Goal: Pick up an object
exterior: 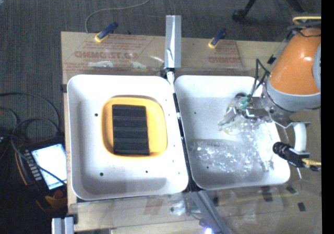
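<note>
Clearly the crumpled clear plastic wrap (229, 155), lying in the right bin (209, 97) just below the gripper (241, 109), looks light, limp and slippery, best pinched at a bunched fold; I cannot tell how the pincer stands.

The arm (297, 71) is cut off at the right edge; its end effector (241, 107) is too blurred to read.

Yellow tray (134, 124) with black ribbed insert lay flat in left bin; crumpled clear plastic (229, 154) in right bin.
</note>
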Motion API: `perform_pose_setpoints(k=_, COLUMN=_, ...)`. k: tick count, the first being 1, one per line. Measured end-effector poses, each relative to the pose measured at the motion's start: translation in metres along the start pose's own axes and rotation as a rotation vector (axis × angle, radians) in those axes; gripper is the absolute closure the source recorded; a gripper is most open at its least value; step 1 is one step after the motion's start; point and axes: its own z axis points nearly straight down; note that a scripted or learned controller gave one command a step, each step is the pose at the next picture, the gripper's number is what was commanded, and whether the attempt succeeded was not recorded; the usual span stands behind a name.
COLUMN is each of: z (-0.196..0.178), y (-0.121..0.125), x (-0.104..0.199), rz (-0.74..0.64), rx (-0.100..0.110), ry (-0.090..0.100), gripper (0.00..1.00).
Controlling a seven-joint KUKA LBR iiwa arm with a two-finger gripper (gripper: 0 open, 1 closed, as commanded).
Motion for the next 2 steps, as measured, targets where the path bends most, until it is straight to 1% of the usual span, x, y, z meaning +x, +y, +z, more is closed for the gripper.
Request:
perform_pose_setpoints(k=1, z=-0.065, y=0.016, x=-0.020, rz=0.069, rx=-0.002, ry=-0.002, gripper=0.00)
perform_pose_setpoints(k=2, z=0.003, y=0.051, x=-0.057, rz=-0.178, rx=-0.001, ry=-0.002, gripper=0.00)
